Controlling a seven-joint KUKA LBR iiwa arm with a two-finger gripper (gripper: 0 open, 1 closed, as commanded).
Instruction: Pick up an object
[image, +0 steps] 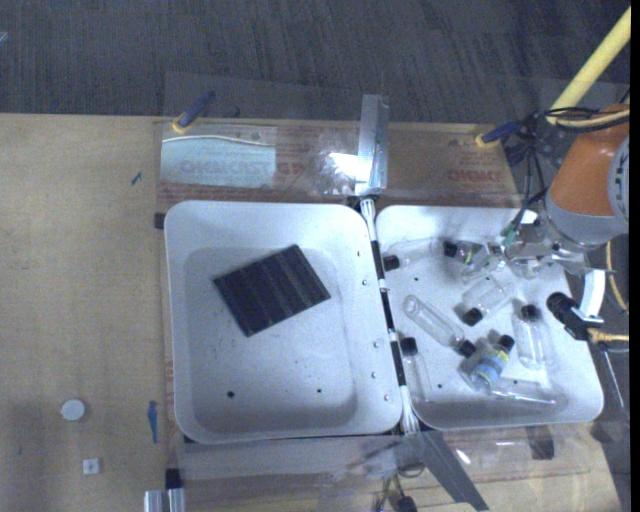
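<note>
Down at the back of the right bin (592, 400) with the gripper (525, 245), just beside a clutter of clear vials (470, 255), and wide or narrow simply cannot be told from up here, nor anything seen gripped in it. Nothing lifted yet by the look of it: more vials lying flat mid-bin, one long vial (432, 322) near the divider, a blue-capped one (487, 368) toward the front, and a dark mat (271, 289) alone in the left bin (180, 300). Everything left to do, probably: settle on a vial, close, raise it clear.
</note>
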